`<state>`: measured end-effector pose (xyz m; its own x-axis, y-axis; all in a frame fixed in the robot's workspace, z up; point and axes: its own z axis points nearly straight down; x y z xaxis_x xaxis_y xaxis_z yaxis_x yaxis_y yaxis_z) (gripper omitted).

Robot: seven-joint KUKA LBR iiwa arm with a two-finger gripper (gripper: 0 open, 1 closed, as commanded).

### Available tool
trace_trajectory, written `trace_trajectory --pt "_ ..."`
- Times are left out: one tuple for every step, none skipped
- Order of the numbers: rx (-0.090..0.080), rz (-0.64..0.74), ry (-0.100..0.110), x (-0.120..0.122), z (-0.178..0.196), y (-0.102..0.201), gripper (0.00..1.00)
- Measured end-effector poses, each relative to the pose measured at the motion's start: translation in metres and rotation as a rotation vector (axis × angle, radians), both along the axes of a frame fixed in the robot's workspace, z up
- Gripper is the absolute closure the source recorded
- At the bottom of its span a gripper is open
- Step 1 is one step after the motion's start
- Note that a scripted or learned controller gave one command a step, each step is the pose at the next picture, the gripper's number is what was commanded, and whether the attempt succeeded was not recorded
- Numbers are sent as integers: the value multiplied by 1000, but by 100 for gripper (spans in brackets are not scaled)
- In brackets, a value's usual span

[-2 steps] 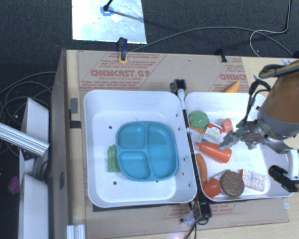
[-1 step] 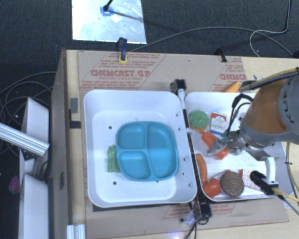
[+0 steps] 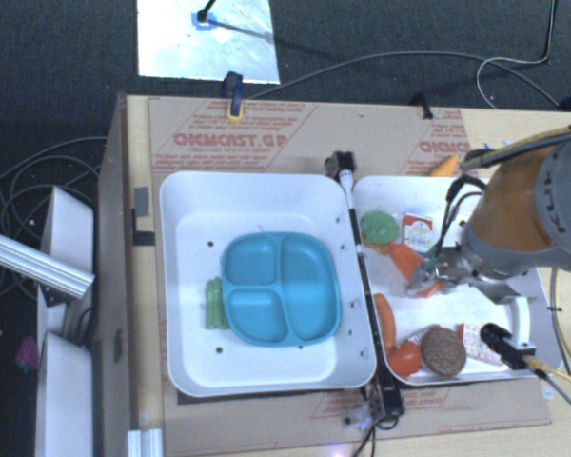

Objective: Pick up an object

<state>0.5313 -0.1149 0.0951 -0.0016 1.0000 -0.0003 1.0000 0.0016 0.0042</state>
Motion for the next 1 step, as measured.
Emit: trace_trajectory --pt "1 2 1 -15 90 70 100"
